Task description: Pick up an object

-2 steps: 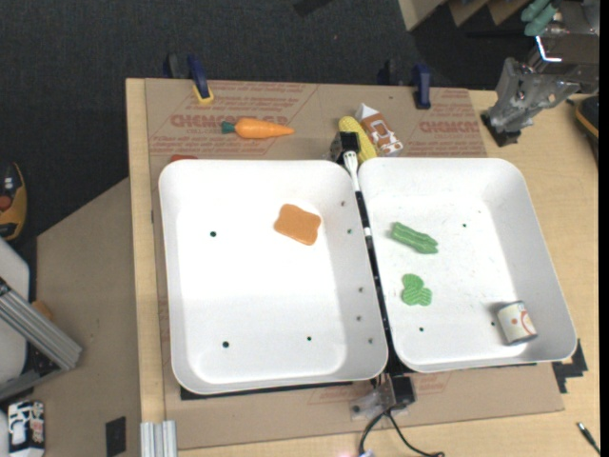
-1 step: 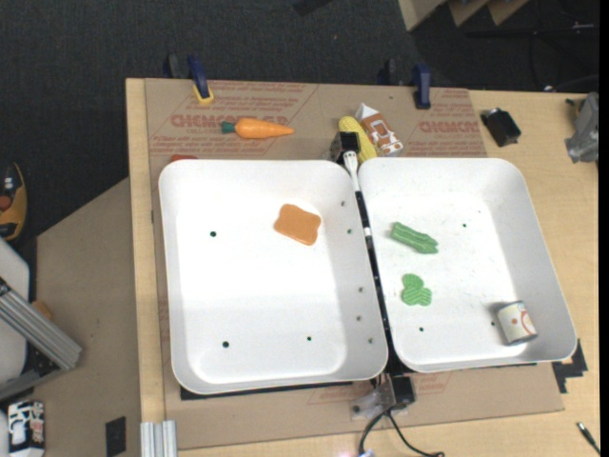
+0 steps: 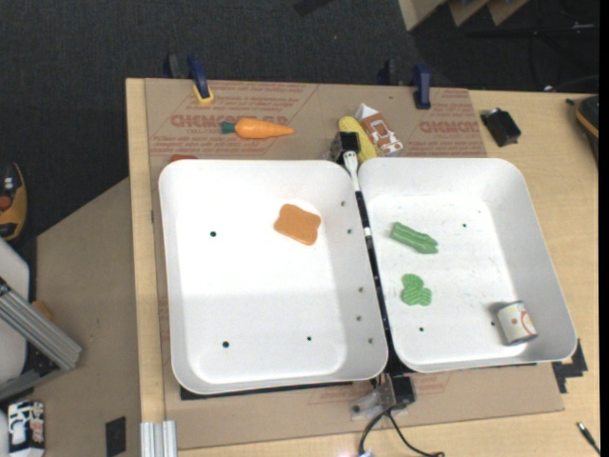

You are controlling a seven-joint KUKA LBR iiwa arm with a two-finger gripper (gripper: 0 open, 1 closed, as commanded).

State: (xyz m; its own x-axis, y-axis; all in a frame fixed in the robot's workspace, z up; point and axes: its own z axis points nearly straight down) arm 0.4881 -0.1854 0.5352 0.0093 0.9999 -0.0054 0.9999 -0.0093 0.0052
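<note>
Nothing had been lifted: the orange slice (image 3: 298, 224), green pickle (image 3: 414, 238), green blob (image 3: 415, 291) and small can (image 3: 515, 322) lay in their bins, and the gripper's state could not be told.

Two white bins (image 3: 190, 284) — two green pieces (image 3: 413, 237), one orange piece (image 3: 298, 224), one can (image 3: 515, 322)

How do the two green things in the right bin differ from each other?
The long green piece is stretched and lies at a slant; the small green piece is rounder and lumpy. The long one sits nearer the bin's far side, the small one nearer the front. Both are green, lie apart from each other and rest flat in the right bin.
</note>
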